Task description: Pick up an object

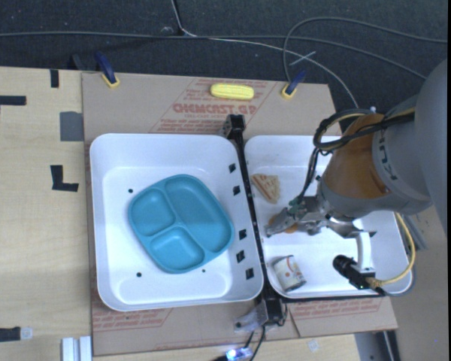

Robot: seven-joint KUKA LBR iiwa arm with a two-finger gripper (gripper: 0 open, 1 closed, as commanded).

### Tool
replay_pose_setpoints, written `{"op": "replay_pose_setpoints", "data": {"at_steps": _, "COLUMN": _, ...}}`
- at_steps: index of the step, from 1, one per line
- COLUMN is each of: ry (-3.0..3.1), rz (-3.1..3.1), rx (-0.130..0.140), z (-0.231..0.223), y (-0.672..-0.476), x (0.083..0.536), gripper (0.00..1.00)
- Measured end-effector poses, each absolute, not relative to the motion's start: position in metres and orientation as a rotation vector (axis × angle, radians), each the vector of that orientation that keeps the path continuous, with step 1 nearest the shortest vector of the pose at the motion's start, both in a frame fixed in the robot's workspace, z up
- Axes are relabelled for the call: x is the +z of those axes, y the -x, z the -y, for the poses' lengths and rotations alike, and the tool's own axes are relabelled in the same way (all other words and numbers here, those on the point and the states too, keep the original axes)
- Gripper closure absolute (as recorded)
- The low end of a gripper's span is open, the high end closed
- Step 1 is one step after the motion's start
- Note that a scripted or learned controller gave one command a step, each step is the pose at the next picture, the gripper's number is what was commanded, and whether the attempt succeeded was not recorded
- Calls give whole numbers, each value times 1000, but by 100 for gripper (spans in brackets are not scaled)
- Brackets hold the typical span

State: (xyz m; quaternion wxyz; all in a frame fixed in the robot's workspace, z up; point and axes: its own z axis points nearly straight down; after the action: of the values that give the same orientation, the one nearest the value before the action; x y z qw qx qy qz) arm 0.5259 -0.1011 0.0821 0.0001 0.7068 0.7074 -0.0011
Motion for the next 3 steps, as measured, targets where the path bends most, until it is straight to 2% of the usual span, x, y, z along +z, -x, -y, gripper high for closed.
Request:
{"op": "replay_pose_setpoints", "data": {"at_steps": 1, "ry": -2220, "rz": -2221, "rx": -1, "z": 101, "y": -526, "x": 95, "gripper": 100}}
{"op": "replay_pose_setpoints", "data": {"at_steps": 2, "ry": -2219, "rz": -2222, "rx": 2, "z": 95, "y": -524, "x": 139, "gripper": 100}}
{"op": "replay_pose_setpoints", "data": {"at_steps": 3, "ry": -2218, "rz": -2221, "rx": 3, "z": 98, "y": -530, "x": 183, "gripper": 100}}
